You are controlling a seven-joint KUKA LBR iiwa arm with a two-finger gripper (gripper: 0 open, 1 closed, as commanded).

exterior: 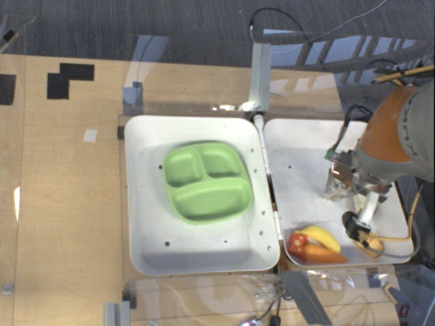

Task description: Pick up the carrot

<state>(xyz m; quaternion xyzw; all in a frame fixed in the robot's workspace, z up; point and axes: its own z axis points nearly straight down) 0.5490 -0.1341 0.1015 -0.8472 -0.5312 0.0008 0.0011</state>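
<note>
Carrot spot: We find the carrot [323,253] in the near corner of the right bin [299,182], lying flat along the near wall.
Carrot feel: We judge it light and stiff, with a smooth skin that could slip. Its taper may squeeze it out toward the thin end.
Carrot hold: We would take it across the thicker middle, closing across its length. The wall and the fruit leave little room on either side.
Carrot axis: It runs left to right along the wall, a little slanted. The thin tip seems to point right and the thick end left.
Neighbours: The banana [321,237] touches its far side, and a red fruit [297,242] sits at its left end.
Gripper: The gripper [338,185] hangs farther back over the same bin, apart from the carrot. We cannot tell whether it is open or closed.
Left bin: A green plate [204,202] lies in the middle of the left bin [149,236], well apart.
</note>
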